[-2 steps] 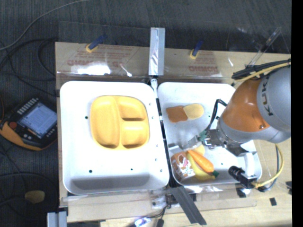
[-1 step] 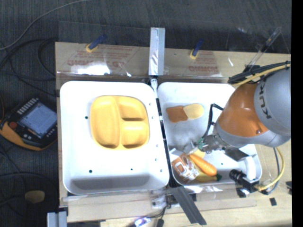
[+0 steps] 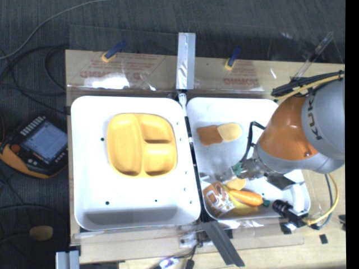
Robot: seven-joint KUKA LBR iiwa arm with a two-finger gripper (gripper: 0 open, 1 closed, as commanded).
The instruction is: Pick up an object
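In the right bin point(image 3: 208, 112) a brown slice of toast point(image 3: 208, 134) lies beside a pale yellow round piece point(image 3: 229, 131) near the far wall. At the near edge lie an orange carrot point(image 3: 247, 196), a brown wrapped packet point(image 3: 217, 199) and some yellow pieces point(image 3: 236, 184). My gripper point(image 3: 245, 170) hangs low in this bin, just above the yellow pieces and the carrot, under the orange wrist band point(image 3: 283, 136). The arm's body hides most of the gripper.
The left bin point(image 3: 90, 189) holds a yellow divided tray point(image 3: 141, 143) in its middle. A metal strip point(image 3: 185, 60) stands behind the divide between the bins. A handheld pendant point(image 3: 36, 145) lies off the bench on the left. Cables run past the right bin's near right corner point(image 3: 303, 217).
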